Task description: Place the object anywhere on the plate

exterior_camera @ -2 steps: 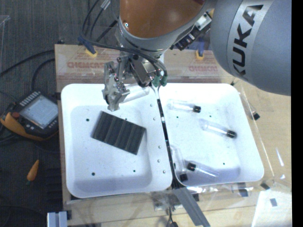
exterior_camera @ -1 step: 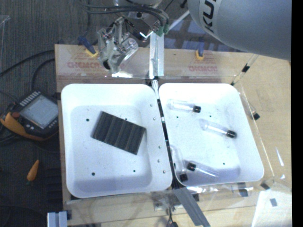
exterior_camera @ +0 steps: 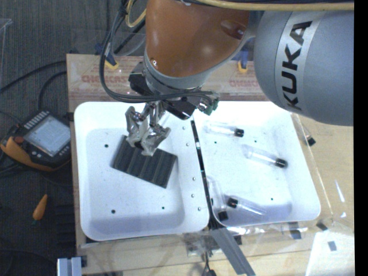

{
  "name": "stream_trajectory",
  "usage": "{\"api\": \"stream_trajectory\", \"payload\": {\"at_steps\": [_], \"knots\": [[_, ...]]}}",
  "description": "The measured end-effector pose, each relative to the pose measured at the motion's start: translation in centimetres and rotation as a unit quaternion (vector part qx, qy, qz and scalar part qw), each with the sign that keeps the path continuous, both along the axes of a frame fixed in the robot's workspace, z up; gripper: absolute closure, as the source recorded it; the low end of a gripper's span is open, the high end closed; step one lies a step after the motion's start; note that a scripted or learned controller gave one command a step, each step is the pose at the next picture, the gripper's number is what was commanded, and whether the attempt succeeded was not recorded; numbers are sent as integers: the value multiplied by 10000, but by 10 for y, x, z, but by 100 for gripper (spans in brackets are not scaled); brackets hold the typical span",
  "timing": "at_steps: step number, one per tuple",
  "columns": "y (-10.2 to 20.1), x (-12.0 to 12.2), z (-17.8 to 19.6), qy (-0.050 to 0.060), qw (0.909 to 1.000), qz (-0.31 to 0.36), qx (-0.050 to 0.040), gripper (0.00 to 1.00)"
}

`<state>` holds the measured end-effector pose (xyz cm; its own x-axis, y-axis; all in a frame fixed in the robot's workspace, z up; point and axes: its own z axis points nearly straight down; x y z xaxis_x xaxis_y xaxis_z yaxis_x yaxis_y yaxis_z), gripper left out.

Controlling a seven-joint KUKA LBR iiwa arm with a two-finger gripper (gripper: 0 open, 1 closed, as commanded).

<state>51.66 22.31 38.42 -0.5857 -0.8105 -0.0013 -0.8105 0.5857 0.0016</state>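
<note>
A dark ribbed rectangular plate lies tilted in the left white bin. My gripper hangs right over the plate's upper edge, under the orange band of the arm. Something pale shows at its tip against the plate, but I cannot make out whether it is a held object or part of the gripper. Three clear tubes with black caps lie in the right bin: one at the back, one in the middle and one at the front.
The raised rims where the two bins meet run just right of the plate. A teach pendant and cables lie on the floor to the left. The arm's grey body covers the upper right.
</note>
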Motion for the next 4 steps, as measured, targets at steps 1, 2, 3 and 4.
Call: {"api": "stream_trajectory", "payload": {"at_steps": [1, 2, 3, 4], "knots": [[5, -32, 5, 0, 9791, 2033, 9, 100], [-23, -31, -49, 9, 9392, 3434, 6, 100], [-23, -31, -49, 7, 9391, 3437, 8, 0], [-23, -30, -41, 15, 9399, 3413, 21, 100]]}}
